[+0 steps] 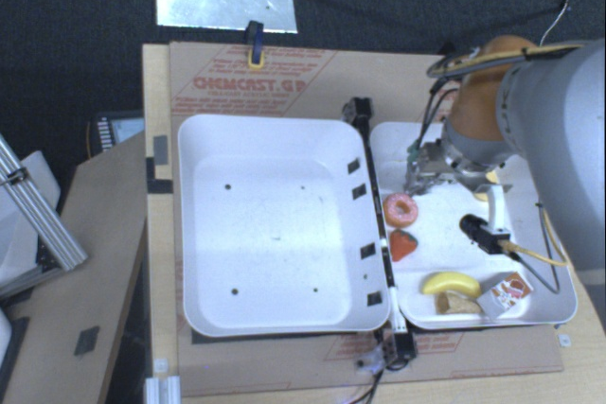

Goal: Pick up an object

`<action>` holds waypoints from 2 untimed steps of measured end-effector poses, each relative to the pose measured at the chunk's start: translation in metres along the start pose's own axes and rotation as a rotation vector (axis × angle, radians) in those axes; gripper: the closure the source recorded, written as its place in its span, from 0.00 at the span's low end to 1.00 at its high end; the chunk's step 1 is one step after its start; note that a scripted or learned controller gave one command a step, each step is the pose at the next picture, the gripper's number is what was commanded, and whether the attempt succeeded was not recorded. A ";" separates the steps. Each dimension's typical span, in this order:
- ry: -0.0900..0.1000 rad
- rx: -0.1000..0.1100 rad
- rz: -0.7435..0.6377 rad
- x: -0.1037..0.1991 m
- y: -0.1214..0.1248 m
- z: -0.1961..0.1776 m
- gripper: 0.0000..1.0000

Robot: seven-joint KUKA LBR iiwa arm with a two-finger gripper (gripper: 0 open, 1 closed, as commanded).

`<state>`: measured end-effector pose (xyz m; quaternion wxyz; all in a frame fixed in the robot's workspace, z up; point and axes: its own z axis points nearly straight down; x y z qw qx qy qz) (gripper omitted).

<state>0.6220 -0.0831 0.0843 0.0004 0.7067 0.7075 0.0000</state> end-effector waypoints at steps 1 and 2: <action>0.000 -0.001 -0.002 0.000 0.000 0.000 0.00; -0.002 0.000 0.004 -0.056 -0.024 0.000 0.00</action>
